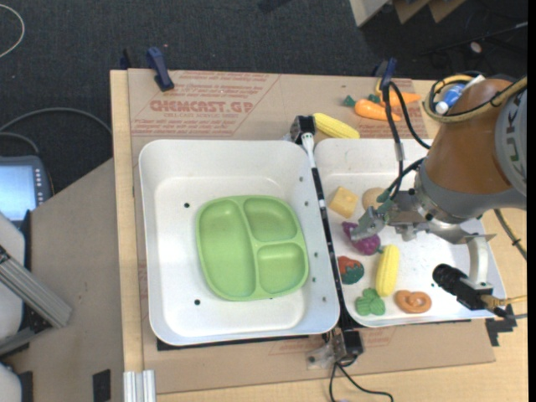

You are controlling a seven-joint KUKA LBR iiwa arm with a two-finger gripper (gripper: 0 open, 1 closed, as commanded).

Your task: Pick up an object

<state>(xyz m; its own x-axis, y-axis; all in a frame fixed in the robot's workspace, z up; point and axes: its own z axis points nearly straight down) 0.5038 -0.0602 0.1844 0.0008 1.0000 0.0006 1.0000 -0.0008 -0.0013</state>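
My claw (pixel 369 223) sits low in the right bin (pixel 486 304), right over the purple toy (pixel 365 243), touching it. Whether it's gripping, I cannot tell. Just beside the purple toy: yellow corn (pixel 387 270), cheese wedge (pixel 342 201), red piece (pixel 349 268), green broccoli (pixel 369 302), pretzel (pixel 413 301).
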